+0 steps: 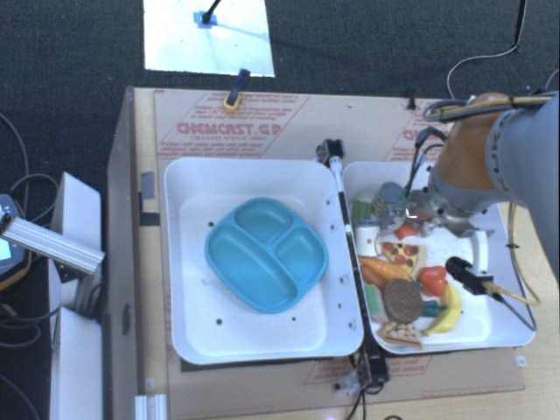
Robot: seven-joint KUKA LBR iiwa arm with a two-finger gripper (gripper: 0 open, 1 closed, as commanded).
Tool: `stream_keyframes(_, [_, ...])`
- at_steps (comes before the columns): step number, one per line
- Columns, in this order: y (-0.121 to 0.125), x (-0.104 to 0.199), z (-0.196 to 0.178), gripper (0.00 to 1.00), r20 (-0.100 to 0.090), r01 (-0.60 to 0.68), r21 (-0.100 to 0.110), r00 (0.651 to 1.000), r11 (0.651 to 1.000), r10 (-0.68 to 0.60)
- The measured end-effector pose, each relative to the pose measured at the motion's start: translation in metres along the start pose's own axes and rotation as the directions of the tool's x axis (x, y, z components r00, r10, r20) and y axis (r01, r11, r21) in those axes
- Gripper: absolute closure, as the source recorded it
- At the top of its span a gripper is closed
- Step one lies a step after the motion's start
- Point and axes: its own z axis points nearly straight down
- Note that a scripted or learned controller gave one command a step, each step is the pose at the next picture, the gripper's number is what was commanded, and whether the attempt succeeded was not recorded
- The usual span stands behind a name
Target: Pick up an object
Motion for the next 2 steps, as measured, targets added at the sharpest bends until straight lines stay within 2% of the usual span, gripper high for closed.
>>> stream_keyframes(1, [0.001, -0.001, -0.011, 1.00, 0.001, 0.001, -0.002, 1.000, 1.000, -0.001])
stream_keyframes(2, [0.010, 0.070, -0.101, 1.00, -0.001, 0.001, -0.004, 1.000, 1.000, -0.001])
